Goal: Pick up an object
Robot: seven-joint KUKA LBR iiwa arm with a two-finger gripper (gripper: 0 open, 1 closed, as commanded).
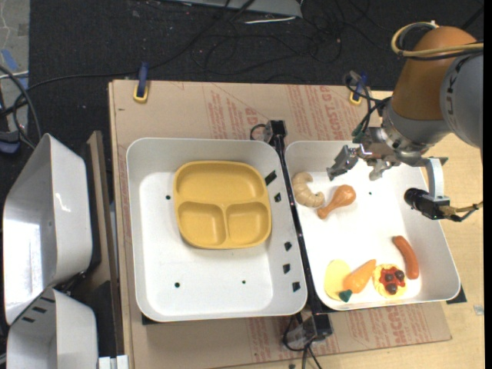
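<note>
Lying in the right bin (pixel 430 237), just left of the open, empty end effector (pixel 359 165), is a toy drumstick (pixel 338 201): glossy orange-brown, bulbous at one end, narrowing leftward, touching a pale croissant (pixel 307 190).

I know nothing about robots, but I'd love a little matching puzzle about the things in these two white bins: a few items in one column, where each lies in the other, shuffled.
Things:
1. yellow divided plate
2. toy drumstick
3. toy sausage
4. toy carrot

Places:
A. right bin, near the front right corner, lying beside the right wall
B. left bin, toward the back
C. right bin, along the front edge, on a yellow slice
D. right bin, toward the back, just under the gripper

Pairs: 1-B, 2-D, 3-A, 4-C
</note>
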